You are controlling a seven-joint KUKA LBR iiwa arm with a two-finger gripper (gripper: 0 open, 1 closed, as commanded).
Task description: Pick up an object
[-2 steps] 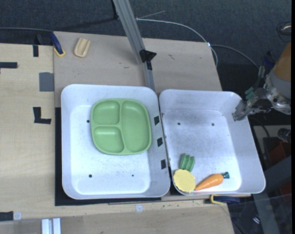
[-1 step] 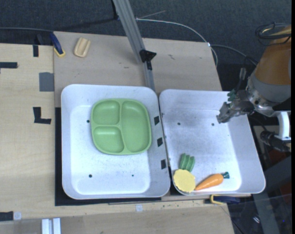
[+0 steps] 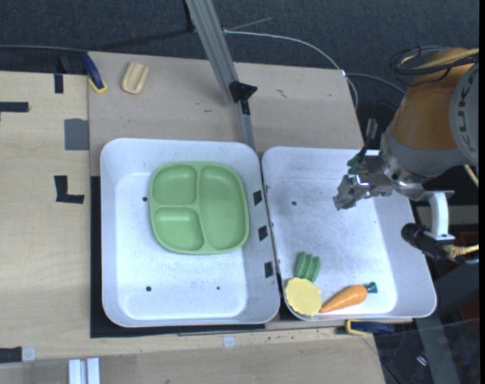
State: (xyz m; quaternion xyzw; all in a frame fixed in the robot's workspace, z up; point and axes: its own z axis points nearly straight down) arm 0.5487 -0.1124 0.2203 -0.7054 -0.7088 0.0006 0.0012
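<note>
Over the right white bin [image 3: 402, 238] we're hovering the tool [image 3: 348, 196], jaw state unclear; orange plastic carrot [image 3: 344, 298] is lying below it toward the near wall, long axis running left-right.

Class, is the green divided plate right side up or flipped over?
Right side up: the green divided plate shows its three hollow compartments facing the camera, lying flat in the left bin.

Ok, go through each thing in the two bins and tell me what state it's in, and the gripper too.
Green plate: lying flat in the left bin, right way up.
Carrot: lying on its side in the right bin, near the front edge.
Yellow disc: lying against the right bin's front corner.
Green toy: lying just behind the disc.
Gripper: above the right bin, holding nothing visible.
</note>
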